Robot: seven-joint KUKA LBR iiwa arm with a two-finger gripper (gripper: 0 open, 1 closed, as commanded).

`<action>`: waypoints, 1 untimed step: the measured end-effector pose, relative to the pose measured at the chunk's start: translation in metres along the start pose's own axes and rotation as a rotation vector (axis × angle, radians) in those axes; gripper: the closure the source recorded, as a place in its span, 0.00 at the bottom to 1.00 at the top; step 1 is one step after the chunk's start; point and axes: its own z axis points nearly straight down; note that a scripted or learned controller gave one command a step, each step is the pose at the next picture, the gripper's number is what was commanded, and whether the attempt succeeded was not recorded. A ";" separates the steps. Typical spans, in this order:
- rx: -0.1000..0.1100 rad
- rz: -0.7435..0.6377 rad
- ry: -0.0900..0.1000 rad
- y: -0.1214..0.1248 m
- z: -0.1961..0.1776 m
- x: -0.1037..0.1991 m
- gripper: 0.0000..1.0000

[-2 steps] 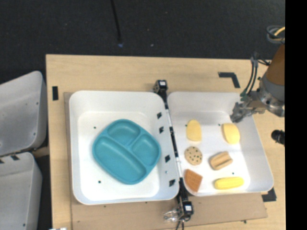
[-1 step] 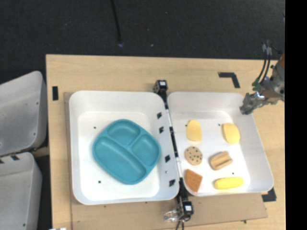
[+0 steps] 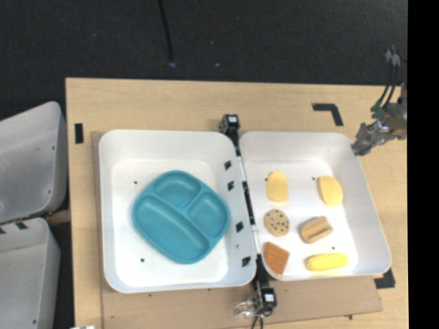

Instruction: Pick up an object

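— What sits nearest you?
— The orange wedge [image 3: 276, 257] and yellow oblong [image 3: 326, 262], low in your right bin [image 3: 357, 184]. The blue tray [image 3: 180, 215] fills the left bin [image 3: 116, 184].
— Any writing?
— None readable.
— Gripper [image 3: 367, 139]?
— At the right bin's far corner; you can't tell its grip.

Six toy foods [image 3: 315, 229] lie loose and apart in the right bin [image 3: 357, 184].

Count at my station: two white bins, left bin [image 3: 110, 204] and right bin [image 3: 357, 184], on one table [image 3: 171, 105]. One blue divided plate [image 3: 180, 215]. Six food pieces: two pale yellow lumps [image 3: 277, 186] [image 3: 330, 190], one cookie [image 3: 276, 222], one brown roll [image 3: 315, 229], one orange wedge [image 3: 276, 258], one yellow banana-like piece [image 3: 326, 262].
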 end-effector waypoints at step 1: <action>0.001 -0.004 0.001 0.019 0.005 0.043 1.00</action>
